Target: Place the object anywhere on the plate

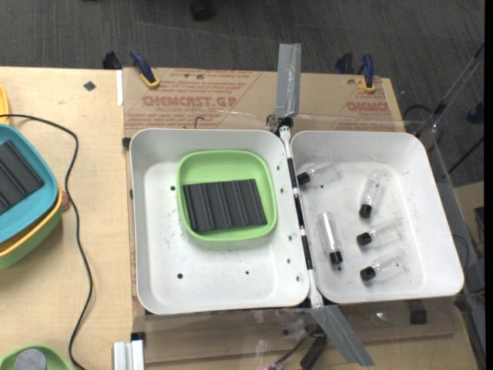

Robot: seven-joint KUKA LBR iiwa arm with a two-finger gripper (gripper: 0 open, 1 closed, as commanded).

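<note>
A square green plate with a dark ribbed insert lies in the upper middle of the left white bin. The right white bin holds several clear plastic vials with black caps: one near the divider at top left, one upright-slanted, a longer one, and two more low on the right.
A brown cardboard sheet lies behind the bins, held by blue clamps. Stacked teal and green plates sit at the left edge of the wooden bench, with a black cable running beside them.
</note>
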